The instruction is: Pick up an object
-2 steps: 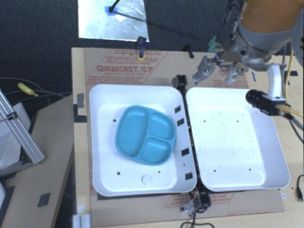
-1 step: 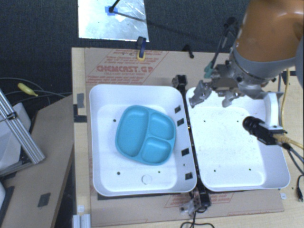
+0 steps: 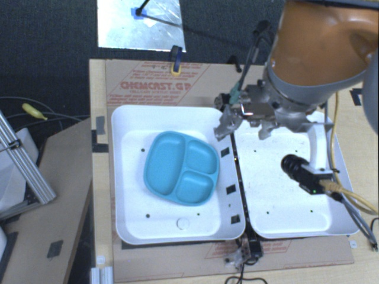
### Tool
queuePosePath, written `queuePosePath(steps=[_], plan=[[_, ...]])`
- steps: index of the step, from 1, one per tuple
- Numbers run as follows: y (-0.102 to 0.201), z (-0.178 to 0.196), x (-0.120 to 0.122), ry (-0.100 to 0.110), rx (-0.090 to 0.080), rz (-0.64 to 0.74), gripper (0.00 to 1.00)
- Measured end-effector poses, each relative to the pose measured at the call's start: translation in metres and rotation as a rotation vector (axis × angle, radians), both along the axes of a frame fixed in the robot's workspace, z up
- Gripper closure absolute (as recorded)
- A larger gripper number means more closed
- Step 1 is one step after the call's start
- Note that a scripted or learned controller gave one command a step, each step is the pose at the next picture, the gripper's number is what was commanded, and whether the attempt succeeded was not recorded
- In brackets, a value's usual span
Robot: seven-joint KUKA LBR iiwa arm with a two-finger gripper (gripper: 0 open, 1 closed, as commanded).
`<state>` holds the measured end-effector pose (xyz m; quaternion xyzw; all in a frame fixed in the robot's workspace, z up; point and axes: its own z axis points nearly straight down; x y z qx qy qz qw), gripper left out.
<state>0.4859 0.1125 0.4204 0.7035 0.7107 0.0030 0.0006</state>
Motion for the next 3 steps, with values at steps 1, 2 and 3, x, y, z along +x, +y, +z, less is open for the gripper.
queuePosePath(steps=[1,2,3], plan=[[-0.003,0.01,0.002,-0.002,-0.001,-0.001,1.0],[0.098,0.035,0.015,-0.001,0.002,0.003,1.0],[0.124,-0.028,-0.001,0.01,-0.004,-0.003,1.0]])
